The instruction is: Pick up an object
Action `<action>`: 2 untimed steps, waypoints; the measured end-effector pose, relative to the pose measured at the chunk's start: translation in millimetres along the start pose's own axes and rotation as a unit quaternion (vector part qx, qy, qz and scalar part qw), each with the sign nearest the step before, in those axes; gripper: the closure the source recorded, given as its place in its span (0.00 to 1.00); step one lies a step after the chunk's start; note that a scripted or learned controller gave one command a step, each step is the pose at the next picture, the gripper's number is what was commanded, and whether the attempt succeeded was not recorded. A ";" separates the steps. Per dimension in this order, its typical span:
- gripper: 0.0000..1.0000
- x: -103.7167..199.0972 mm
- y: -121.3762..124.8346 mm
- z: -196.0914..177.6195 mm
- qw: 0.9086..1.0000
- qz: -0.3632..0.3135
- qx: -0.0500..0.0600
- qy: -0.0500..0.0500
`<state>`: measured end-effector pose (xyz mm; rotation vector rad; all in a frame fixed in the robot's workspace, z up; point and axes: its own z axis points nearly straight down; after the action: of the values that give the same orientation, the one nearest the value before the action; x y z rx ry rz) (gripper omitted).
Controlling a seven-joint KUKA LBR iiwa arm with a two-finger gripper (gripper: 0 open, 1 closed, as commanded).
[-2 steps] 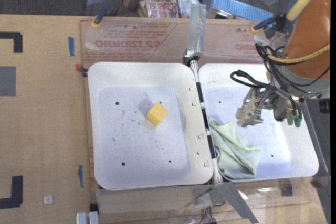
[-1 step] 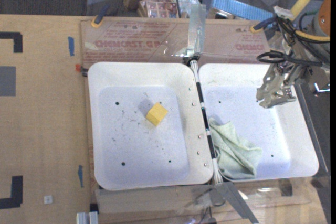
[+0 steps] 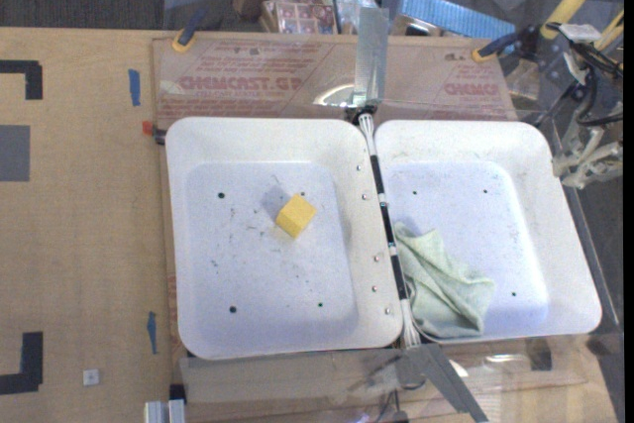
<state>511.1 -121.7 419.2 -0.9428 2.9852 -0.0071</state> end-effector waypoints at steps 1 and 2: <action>1.00 49.7 -37.6 -18.0 0.987 -0.161 0.000 0.000; 1.00 7.3 43.2 36.7 1.000 -0.021 -0.003 0.002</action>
<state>480.8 -90.6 382.1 -1.0082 2.9696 -0.0017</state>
